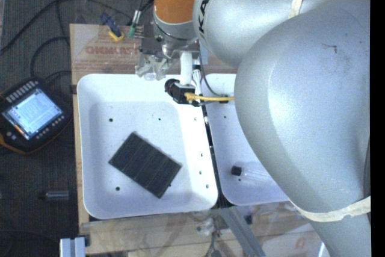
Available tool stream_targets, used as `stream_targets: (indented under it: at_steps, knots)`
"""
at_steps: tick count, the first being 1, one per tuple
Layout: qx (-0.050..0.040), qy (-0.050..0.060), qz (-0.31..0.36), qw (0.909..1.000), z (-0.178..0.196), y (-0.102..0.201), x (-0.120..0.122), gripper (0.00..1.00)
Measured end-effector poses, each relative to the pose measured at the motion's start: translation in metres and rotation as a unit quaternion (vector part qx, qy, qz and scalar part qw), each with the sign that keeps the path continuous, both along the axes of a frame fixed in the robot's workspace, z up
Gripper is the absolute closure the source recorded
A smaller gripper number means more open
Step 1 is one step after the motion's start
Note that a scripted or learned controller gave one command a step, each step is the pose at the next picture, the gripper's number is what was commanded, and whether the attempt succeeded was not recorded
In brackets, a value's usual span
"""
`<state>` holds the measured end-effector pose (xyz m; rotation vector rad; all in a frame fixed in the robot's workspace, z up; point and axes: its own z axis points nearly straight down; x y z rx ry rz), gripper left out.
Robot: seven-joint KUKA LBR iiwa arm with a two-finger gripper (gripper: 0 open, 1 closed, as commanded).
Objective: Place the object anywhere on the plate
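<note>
A dark, ribbed rectangular plate [145,165] lies flat and turned at an angle in the left bin [90,129], near its front. A small clear object with a black cap [239,172] rests in the right bin [225,141], close to the wall between the two bins. My gripper [151,67] hangs over the back rim of the left bin, well behind the plate and far from the capped object. Nothing shows in its grasp. The large grey arm covers most of the right bin.
A black cable clip and a yellow cable [183,93] hang from the wrist over the divider between the bins. A teach pendant [30,114] lies on the floor to the left. A wooden board [102,48] sits behind the left bin.
</note>
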<state>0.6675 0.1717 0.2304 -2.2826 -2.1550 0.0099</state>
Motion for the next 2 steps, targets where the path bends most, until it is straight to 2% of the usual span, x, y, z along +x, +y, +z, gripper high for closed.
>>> stream_targets:
  at_steps: [1,2]
  knots:
    - [-0.0004,0.0,-0.087,0.9962,-0.042,0.058,-0.035,1.0]
    - [0.0039,0.002,0.297,0.9548,-0.136,0.062,-0.013,1.0]
